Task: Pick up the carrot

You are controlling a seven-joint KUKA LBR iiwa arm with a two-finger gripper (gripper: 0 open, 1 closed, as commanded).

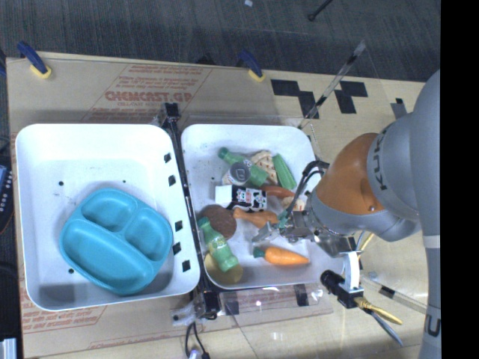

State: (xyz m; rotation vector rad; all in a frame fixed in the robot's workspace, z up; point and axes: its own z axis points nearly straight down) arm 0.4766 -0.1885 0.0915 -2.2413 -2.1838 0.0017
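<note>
Carrot (pixel 285 257) lies on the floor of the right bin (pixel 196 144), toward its five o'clock corner, with its green stub pointing to nine o'clock and its orange body tapering to three o'clock. The claw (pixel 275 229) hangs just above it, at about eleven o'clock from the carrot, and whether the claw is open or closed cannot be told from this slanted look down; nothing can be seen gripped in it. The grey arm (pixel 408 170) with its orange band (pixel 348 182) comes in from three o'clock and covers that side of the bin.

Around the claw the bin is crowded. A second orange piece (pixel 253 218) lies at nine o'clock from the claw, with a black-and-white patterned box (pixel 248 197) just above it. A brown round thing (pixel 218 221) sits further toward nine o'clock, touching a green bottle (pixel 219 250) that runs down toward the bin's six o'clock edge. Another green bottle (pixel 241 166) lies near twelve o'clock, beside a green pickle-like piece (pixel 284 170).

The left bin (pixel 37 144) holds a blue divided tray (pixel 114 240), set toward its six o'clock half. Both bins rest side by side on the cardboard-covered worktop (pixel 142 88).
</note>
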